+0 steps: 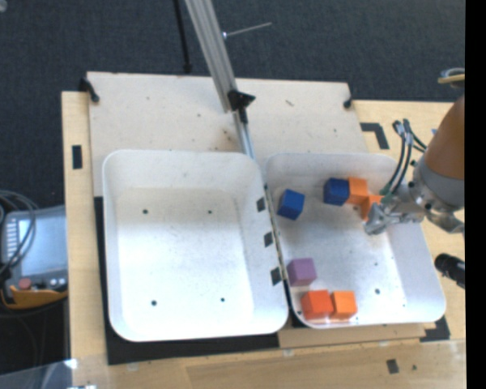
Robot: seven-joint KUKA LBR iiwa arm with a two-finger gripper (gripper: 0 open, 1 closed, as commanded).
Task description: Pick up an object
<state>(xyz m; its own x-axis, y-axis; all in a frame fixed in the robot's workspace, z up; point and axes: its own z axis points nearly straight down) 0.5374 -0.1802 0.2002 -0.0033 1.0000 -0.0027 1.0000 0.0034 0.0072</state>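
The arm is reaching in from the right, its tool [376, 217] hanging low over the right bin [413, 294] just beside an orange block [359, 191]; whether the tool is spread or pinching, I cannot tell. That bin is also holding two blue cubes [291, 204], a purple cube [300, 271] and two more orange cubes [328, 304] at its near wall. The left bin [186, 245] is sitting alongside on the bench [77, 136].

Illumination is even and diffuse, with faint shadows only. The white bins [186, 241] appear bright, close to overexposed, against the dark floor [324, 23]. Overall sharpness is low, with soft edges and visible noise.
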